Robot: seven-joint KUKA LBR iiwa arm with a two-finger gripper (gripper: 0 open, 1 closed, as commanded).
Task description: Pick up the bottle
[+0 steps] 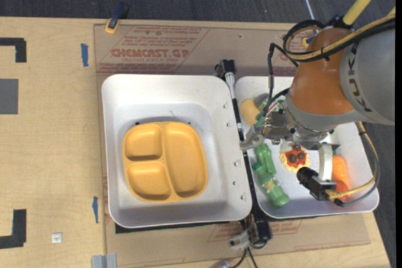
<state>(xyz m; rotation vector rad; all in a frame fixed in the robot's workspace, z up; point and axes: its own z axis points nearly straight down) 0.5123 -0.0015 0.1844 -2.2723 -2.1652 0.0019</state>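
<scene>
Arm (326,78): reaches in from the right, wrist low over the right bin (361,201).
Gripper (300,146): hidden under the wrist; open or closed, cannot tell.
Bottle (269,176): green, lying flat near the right bin's left wall, just left of the gripper.
Right bin, other: yellow item (249,110) at upper left; orange item (340,171) at right; small red-and-yellow piece (293,158) between.
Left bin (125,94): holds a yellow three-part tray (164,160).
Bench (50,135): brown board, blue tape marks.
</scene>
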